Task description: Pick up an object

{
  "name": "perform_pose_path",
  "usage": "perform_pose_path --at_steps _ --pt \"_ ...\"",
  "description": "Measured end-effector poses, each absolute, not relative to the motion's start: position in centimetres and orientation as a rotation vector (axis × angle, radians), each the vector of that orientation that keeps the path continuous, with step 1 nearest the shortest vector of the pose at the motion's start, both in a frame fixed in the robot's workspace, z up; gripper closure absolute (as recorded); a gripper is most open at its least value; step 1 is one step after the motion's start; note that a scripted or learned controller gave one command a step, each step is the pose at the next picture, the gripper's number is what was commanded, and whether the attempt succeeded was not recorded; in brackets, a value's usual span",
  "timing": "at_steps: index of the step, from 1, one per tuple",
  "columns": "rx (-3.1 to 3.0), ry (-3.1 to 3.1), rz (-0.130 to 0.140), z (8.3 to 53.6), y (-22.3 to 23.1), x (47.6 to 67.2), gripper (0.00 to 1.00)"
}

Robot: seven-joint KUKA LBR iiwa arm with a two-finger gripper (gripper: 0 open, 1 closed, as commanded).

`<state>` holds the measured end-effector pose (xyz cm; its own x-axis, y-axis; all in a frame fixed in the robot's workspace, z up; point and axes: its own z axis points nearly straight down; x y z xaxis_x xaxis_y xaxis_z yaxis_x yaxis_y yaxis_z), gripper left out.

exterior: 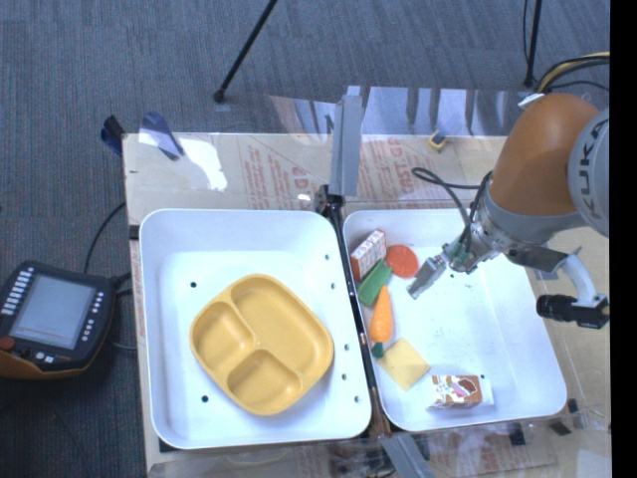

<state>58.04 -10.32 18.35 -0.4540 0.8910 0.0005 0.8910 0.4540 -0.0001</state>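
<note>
In the right bin [518, 361], several toy foods lie along the left wall. At the back stand a red and white box [367, 253] and a red disc [402, 260]. In front of them come a green piece [373, 284], an orange carrot [381, 313] and a pale yellow slab [403, 363]. A small brown and white carton [460, 391] rests near the front wall. My gripper [426, 277] hangs over the bin just right of the red disc and the carrot, slanting down to the left. Nothing shows in its grasp.
The left bin [174, 257] holds a yellow divided plate [261, 343]. A grey post [345, 152] rises behind the gap between the bins. A teach pendant [50, 317] lies off the bench at the left. The right half of the right bin floor is bare.
</note>
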Motion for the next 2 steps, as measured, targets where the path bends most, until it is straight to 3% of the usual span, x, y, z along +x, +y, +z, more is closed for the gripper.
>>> perform_pose_path --at_steps 1,2 --pt "-1.703 -2.646 -0.005 9.0 -9.8 64.6 0.0" --pt "-1.703 -2.643 -0.006 10.0 -9.8 64.6 1.0"
